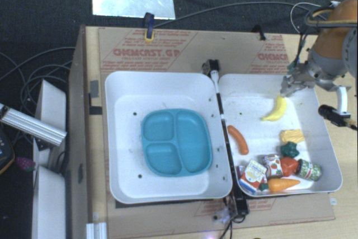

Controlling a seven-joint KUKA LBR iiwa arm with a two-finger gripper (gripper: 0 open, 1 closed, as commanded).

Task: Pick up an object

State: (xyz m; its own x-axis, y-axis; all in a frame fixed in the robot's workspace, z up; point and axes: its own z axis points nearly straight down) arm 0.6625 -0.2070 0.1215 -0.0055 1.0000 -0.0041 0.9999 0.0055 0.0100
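Note:
My gripper [290, 85] hangs over the far right part of the right bin [246, 106], just above the upper tip of a yellow banana [275, 109]. Nothing shows in its grasp. An orange sausage [238, 139] lies near the bin's left wall. Toward the front right sit a yellow corn-like piece [292, 135], a dark green piece [289, 149], a small can [273, 165], a red and green bottle [302, 169], a carrot [282, 183] and a small carton [253, 172].
The left bin [126, 92] holds a blue divided plate [176, 141]. A black divider [219, 115] runs between the two bins. The bench's cardboard surface [168, 50] lies behind the bins, with cables around it.

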